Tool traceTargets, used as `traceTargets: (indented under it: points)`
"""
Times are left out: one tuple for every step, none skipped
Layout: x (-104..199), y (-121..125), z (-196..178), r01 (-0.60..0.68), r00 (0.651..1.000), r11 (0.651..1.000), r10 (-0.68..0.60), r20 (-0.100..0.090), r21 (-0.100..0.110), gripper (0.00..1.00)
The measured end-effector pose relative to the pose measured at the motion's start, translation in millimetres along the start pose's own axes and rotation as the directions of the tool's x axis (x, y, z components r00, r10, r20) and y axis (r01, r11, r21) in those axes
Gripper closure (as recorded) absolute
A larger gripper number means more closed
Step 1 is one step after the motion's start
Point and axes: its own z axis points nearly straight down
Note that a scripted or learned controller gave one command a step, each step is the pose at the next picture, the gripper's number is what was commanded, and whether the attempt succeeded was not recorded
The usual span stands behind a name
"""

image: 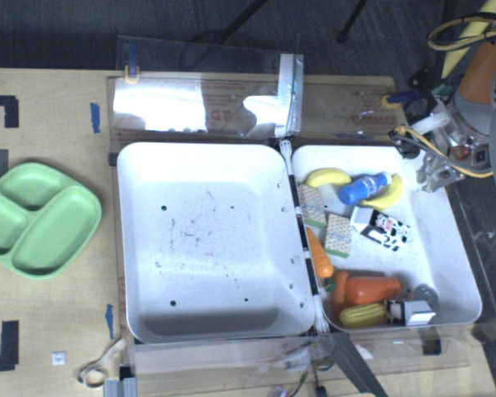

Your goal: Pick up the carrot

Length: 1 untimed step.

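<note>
The carrot (319, 255) is a slim orange piece lying along the left wall of the right bin (446, 246), pointing toward the front. My gripper (435, 170) hangs at the bin's far right side, above its rim, well away from the carrot and to its upper right. Nothing shows between its fingers. The grey arm with its orange band (484, 74) and loose cables comes in from the top right.
The right bin also holds a yellow banana (329, 176), a blue bottle (362, 188), patterned cards (339, 233), a black-and-white box (388, 229), a thick red-orange piece (369, 289) and a yellow corn-like piece (360, 315). The left bin (207, 230) adjoins it. A green divided plate (40, 218) lies far left.
</note>
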Motion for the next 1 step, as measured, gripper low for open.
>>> traceTargets:
  points:
    - [-0.4, -0.6, -8.4, 0.002, 1.000, 1.000, -0.002, 0.003, 0.001, 1.00]
